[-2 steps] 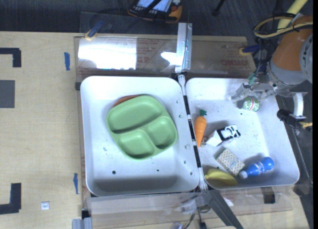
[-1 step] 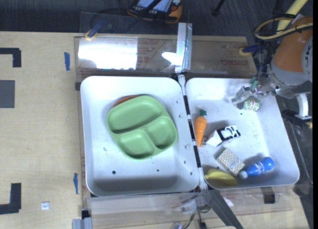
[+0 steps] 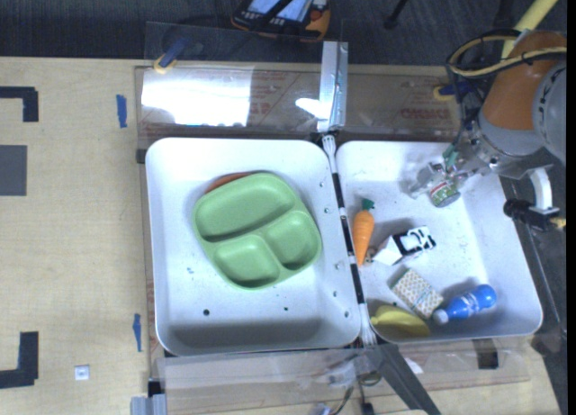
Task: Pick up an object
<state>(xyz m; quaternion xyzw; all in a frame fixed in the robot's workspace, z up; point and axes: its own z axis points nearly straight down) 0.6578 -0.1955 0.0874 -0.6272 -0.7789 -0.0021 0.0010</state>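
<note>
The arm enters from the upper right of the frame. The end effector (image 3: 443, 179) sits over the upper right area of the right bin (image 3: 522, 265); whether it is spread or pressed together cannot be determined.

Right bin contents:
- toy carrot (image 3: 362, 233), at the left wall
- black-and-white item (image 3: 413, 242), centre
- patterned packet (image 3: 418, 292), lower centre
- blue bottle (image 3: 465, 304), lower right
- yellow banana (image 3: 400, 320), bottom edge

The left bin (image 3: 171, 251) holds a green divided plate (image 3: 257, 229).
</note>
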